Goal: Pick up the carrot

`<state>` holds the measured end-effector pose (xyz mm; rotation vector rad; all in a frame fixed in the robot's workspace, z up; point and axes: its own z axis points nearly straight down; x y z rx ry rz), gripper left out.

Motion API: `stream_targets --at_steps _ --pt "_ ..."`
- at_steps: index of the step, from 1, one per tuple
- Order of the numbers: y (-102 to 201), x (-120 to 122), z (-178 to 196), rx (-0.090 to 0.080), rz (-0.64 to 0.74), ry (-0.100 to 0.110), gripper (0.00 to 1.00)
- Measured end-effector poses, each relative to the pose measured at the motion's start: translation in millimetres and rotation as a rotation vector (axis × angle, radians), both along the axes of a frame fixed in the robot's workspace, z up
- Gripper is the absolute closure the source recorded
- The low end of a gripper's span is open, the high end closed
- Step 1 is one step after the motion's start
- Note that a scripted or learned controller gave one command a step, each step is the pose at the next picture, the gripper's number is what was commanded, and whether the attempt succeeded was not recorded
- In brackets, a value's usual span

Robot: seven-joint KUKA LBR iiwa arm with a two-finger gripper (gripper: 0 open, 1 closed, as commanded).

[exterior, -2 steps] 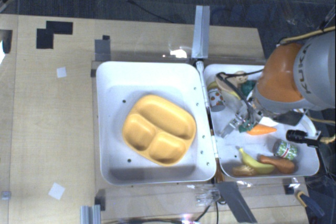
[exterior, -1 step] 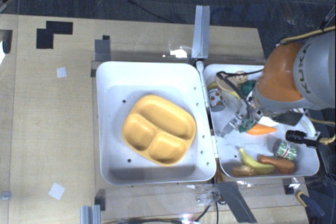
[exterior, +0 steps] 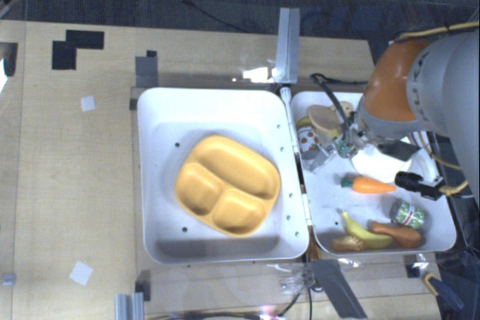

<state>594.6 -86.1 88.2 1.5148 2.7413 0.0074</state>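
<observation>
A: Fingers point(exterior: 336, 148), are they spread or pressed together?

B: I cannot tell; they are small and blurred, hovering near the right white plastic bin's point(exterior: 447, 236) upper left.

A: And the small orange carrot with green top point(exterior: 370, 185)?

B: Mid-bin, lying flat. Probably light, stiff, slick; grip its thick middle.

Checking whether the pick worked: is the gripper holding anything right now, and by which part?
It cannot be told. The gripper sits above the carrot, which lies apart from it on the right bin floor, unheld.
</observation>
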Motion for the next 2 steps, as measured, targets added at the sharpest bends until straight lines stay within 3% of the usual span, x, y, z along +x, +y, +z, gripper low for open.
stream_targets --at_steps 1,2 --pt "-41.4 12.6 -0.1 0.003 -0.245 0.000 0.00" --pt "-23.4 -73.8 0.8 0.002 -0.171 -0.001 0.00"
